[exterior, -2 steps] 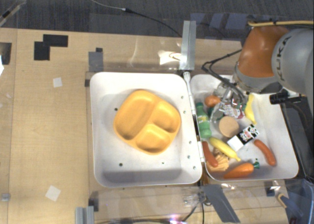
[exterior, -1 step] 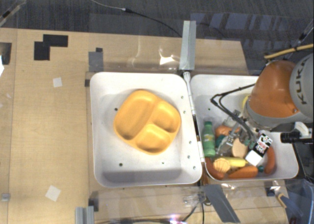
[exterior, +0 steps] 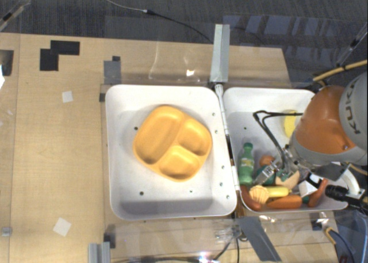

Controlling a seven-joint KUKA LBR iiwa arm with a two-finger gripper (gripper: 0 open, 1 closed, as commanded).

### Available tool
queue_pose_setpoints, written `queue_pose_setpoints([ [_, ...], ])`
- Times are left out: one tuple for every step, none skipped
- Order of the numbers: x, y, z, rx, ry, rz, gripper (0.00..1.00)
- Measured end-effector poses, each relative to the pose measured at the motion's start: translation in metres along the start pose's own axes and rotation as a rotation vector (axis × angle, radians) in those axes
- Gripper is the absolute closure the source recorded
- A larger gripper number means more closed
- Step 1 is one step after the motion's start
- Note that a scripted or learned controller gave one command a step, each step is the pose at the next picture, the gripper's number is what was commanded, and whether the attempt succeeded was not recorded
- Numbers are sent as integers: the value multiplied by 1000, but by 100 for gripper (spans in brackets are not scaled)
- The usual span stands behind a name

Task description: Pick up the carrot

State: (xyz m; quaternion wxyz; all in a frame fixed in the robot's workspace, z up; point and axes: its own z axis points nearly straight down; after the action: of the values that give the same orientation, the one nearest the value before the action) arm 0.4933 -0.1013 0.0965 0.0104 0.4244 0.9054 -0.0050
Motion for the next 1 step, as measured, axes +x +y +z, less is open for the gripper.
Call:
queue_pose_setpoints([
  [-18, 33, 7, -5, 17, 361, 0],
])
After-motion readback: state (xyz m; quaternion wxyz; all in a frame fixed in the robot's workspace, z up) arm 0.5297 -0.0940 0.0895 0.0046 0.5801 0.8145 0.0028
